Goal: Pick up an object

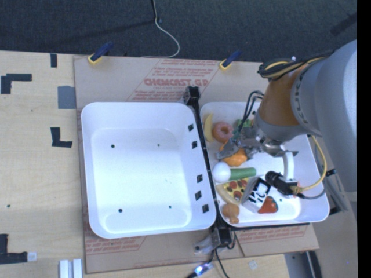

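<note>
Small toy foods clustered in right bin, lower right of frame: pink donut [221,131], white egg [221,172], green cylinder [243,172], pizza slice [235,189].

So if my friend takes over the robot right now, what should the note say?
Pincer: low in the right bin, among the toys; whether it has hold of anything cannot be told.
Toys: all in the right bin: pink donut, orange piece, white egg, green stick, pizza slice, red piece.
Done: nothing seen lifted.
Left: grab one toy and raise it.
</note>
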### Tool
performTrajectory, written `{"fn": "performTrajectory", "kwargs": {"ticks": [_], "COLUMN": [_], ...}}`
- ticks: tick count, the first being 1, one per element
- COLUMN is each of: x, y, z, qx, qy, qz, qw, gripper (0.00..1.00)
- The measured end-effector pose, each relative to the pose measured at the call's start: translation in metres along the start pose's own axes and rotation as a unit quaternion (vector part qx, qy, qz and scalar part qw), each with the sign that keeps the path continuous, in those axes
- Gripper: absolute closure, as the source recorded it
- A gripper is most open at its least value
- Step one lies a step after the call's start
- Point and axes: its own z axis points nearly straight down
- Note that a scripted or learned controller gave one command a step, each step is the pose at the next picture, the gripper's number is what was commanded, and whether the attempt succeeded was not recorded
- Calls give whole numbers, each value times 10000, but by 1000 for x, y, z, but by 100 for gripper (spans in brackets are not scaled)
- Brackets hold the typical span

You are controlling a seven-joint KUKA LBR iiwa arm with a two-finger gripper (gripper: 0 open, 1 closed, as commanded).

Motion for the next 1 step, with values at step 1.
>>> {"fn": "performTrajectory", "kwargs": {"ticks": [1], "x": [81], "y": [58], "z": [-100], "qx": [-65], "qy": [8], "qz": [-46], "qw": [10000], "gripper": [100]}}
